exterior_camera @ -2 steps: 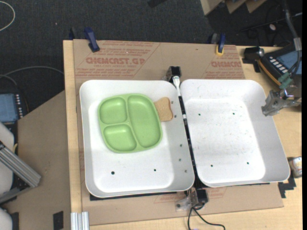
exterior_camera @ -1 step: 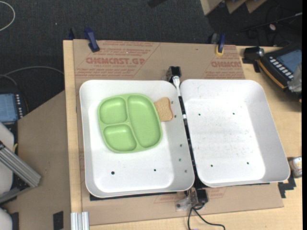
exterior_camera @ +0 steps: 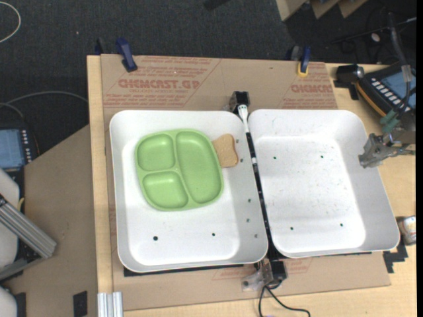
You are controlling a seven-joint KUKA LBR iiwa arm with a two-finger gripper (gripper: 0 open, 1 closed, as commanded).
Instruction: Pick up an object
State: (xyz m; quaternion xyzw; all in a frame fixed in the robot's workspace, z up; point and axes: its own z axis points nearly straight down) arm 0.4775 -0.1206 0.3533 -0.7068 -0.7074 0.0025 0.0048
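well off to the gripper's far side, in the other bin, sit a green divided plate and a tan piece touching it; finger state unclear, so approach squarely over the tan piece before closing.

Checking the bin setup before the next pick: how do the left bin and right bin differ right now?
The left bin holds a green divided plate and a small tan sponge-like piece touching the plate's right edge; the right bin shows just dark specks on its floor. The claw sits at the right bin's right rim, well away from the left bin. Both are shallow, white, round-cornered and side by side.
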